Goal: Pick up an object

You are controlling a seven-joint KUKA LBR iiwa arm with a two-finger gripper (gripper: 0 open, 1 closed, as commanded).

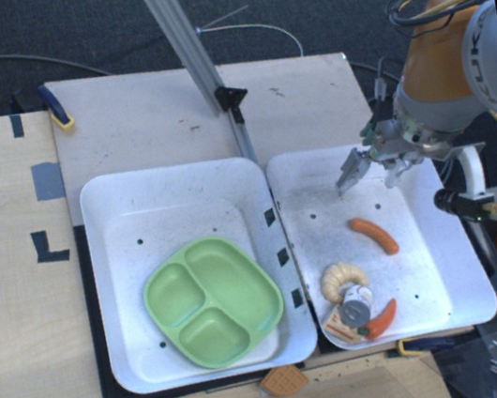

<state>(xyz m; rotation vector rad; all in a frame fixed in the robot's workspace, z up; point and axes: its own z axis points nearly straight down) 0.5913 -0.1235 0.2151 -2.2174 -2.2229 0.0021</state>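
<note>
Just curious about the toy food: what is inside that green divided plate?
The green divided plate in the left bin shows three bare compartments, nothing lying in them. Whatever sits beneath the plate is covered.

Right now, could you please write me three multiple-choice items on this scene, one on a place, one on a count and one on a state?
1. Where does the green divided plate lie?
A. In the left bin
B. In the right bin
C. On the bare bench

2. How many compartments does the plate have?
A. Two
B. Three
C. Five

3. How do the end effector and the orange sausage stand to each other?
A. The sausage is clamped between the fingers
B. The sausage lies in the bin, apart from the end effector
C. The sausage hangs from the arm

Answers:
1. A, the plate sits inside the left bin's walls.
2. B, its ridges mark off three wells.
3. B, the sausage lies alone on the right bin's floor, with the open, empty end effector near that bin's far edge.
</note>
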